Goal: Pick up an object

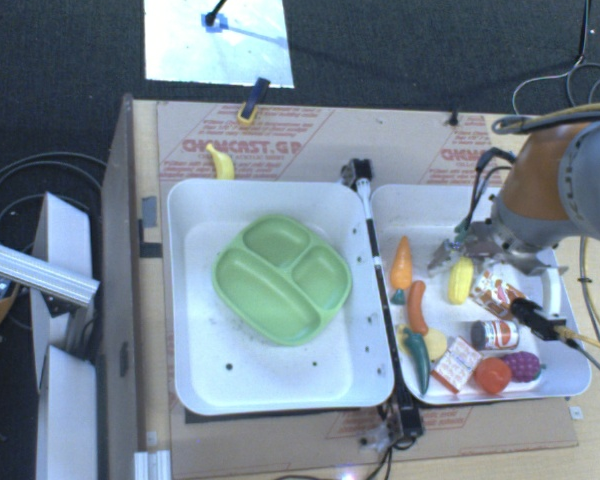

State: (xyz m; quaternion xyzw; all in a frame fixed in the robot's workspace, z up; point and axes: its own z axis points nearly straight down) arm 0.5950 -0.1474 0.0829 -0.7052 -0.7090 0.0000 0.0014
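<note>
Gripper [458, 256] in right bin [580, 373], fingers spread over yellow corn toy [461, 280], not pinching. Toy prob. light, stiff, slick plastic; grip across mid-body, short axis.

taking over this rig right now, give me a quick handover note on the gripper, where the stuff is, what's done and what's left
Gripper: low in the right bin, right at the yellow corn. Whether it has a grip cannot be told from this view.
Things: the right bin also has a carrot, a can, a tomato and grapes. The left bin has a green divided plate. A banana lies on the board behind the left bin.
Done: arm reached into the right bin.
Left: secure a grip on one thing and lift it.
</note>
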